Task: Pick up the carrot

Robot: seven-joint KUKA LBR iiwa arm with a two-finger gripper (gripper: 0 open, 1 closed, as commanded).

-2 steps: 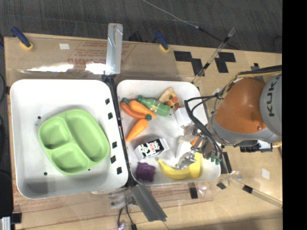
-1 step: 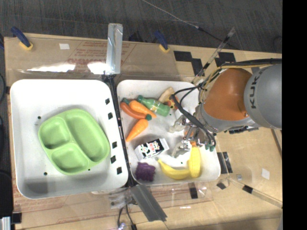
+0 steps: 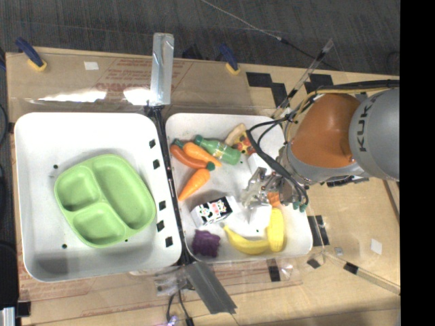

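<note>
Two orange carrots lie in the right bin (image 3: 299,124). One carrot (image 3: 191,155) lies near the bin's left wall, just beside a green bottle (image 3: 219,150). The other carrot (image 3: 195,182) lies slanted below it, its tip toward the left wall. My gripper (image 3: 261,190) hangs low over the right half of this bin, well to the right of both carrots and just above a banana (image 3: 262,238). A small orange bit (image 3: 274,197) shows at the gripper's right side; what it is I cannot tell.
The right bin also holds a pizza slice (image 3: 237,136), a black-and-white carton (image 3: 212,210) and a purple grape bunch (image 3: 206,243). In the left bin (image 3: 34,141) sits a green divided plate (image 3: 103,199). The arm's orange band (image 3: 329,131) overhangs the right bin's right wall.
</note>
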